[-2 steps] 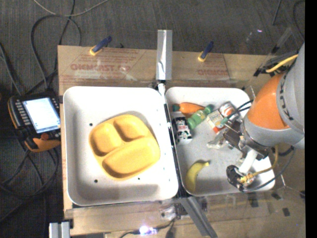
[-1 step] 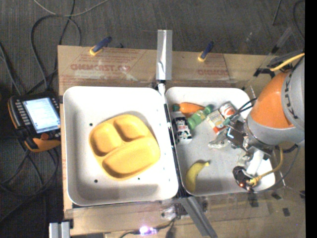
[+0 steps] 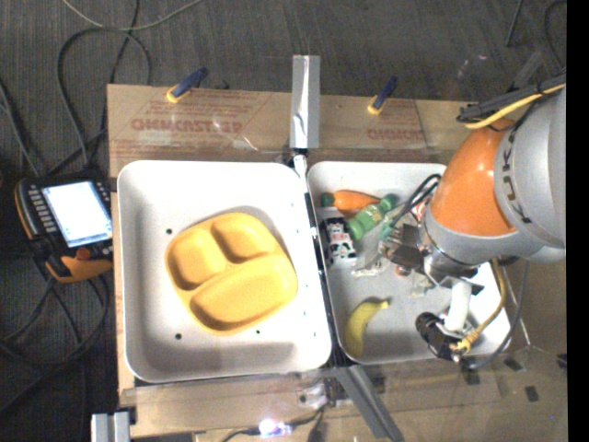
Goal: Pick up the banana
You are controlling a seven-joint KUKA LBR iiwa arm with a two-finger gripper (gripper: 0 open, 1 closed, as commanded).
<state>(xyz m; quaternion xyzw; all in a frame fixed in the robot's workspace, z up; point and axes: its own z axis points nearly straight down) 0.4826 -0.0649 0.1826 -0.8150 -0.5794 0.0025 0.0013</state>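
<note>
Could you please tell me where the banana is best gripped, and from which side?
Probably across the middle of the banana, coming straight down from above. It lies flat on the floor of the right bin, curved, running from upper right to lower left. Its middle has bare floor on both sides, while its lower end sits close to the bin's left wall.

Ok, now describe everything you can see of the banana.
The banana is yellow, smooth and curved, with a darker tip at its upper end. It looks whole and unpeeled. It lies flat on the floor of the right bin, in that bin's lower left corner as the view shows it, close to the left wall. Nothing but the bin floor appears to touch it.
</note>
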